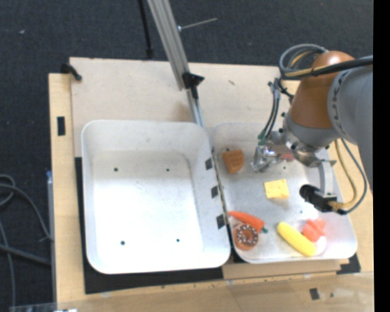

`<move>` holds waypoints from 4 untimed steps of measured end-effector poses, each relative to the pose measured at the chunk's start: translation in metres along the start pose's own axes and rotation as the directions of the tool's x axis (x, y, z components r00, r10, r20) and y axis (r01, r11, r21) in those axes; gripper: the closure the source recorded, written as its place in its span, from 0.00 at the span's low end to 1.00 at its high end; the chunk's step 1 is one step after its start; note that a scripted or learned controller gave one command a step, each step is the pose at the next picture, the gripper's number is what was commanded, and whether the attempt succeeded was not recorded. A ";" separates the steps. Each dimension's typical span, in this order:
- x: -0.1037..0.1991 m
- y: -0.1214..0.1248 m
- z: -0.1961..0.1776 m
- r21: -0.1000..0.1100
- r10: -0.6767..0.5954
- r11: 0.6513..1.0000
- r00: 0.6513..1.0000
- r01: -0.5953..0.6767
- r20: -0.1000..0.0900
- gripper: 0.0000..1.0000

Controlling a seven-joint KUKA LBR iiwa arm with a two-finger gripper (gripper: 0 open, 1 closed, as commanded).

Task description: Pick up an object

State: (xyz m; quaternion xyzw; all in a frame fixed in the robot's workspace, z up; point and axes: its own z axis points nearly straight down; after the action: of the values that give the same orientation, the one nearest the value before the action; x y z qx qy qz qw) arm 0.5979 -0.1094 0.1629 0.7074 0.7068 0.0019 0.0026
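My gripper (264,158) hangs low over the upper part of the right bin (341,236), under the grey arm with its orange band (315,103). A brown bread-like piece (233,160) lies just left of the gripper, apart from it. A yellow cheese block (277,189) sits a little below and to the right of the gripper. Along the bin's front lie an orange carrot (246,218), a round brown item (246,236), a yellow banana (296,238) and a red-orange piece (314,229). Nothing shows between the gripper's tips.
The left bin (91,174) stands beside the right one, their walls meeting at mid-bench. A slanted metal pole (172,38) rises behind the bins. Cables (348,174) loop down the arm's right side, over the right bin's edge.
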 end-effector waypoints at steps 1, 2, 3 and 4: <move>-0.001 0.009 -0.063 -0.002 -0.004 1.000 1.000 0.004 0.001 1.00; -0.001 0.005 -0.126 -0.002 -0.006 1.000 1.000 0.006 0.000 1.00; 0.046 -0.017 -0.126 0.006 -0.005 1.000 1.000 0.005 0.000 1.00; 0.086 -0.031 -0.123 0.005 -0.005 1.000 1.000 0.005 0.000 1.00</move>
State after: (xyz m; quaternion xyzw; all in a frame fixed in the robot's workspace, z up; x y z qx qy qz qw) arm 0.5660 -0.0235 0.2861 0.7056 0.7086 0.0001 0.0008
